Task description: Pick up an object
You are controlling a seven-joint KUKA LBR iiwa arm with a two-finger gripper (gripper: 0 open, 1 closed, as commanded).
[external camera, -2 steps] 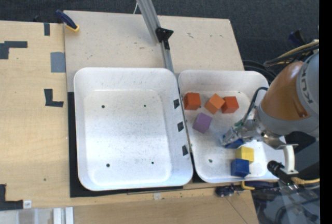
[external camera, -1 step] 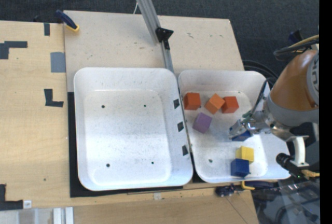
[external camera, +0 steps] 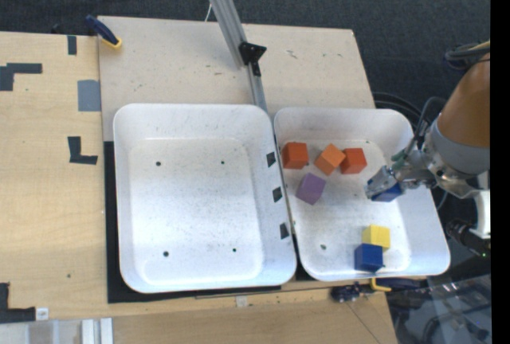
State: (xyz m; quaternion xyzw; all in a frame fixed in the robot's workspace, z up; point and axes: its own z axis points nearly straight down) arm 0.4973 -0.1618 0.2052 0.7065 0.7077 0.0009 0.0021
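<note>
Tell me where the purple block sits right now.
The purple block lies in the right bin, near its left wall, just below the row of three orange blocks.

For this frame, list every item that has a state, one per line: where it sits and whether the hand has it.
hand: over right bin, a small blue object at its tip; grip unclear
three orange blocks: row in right bin, resting
purple block: right bin, resting, apart from the hand
yellow block: right bin, touching blue block
blue block: right bin near front wall, resting
left bin: in place beside right bin
</note>
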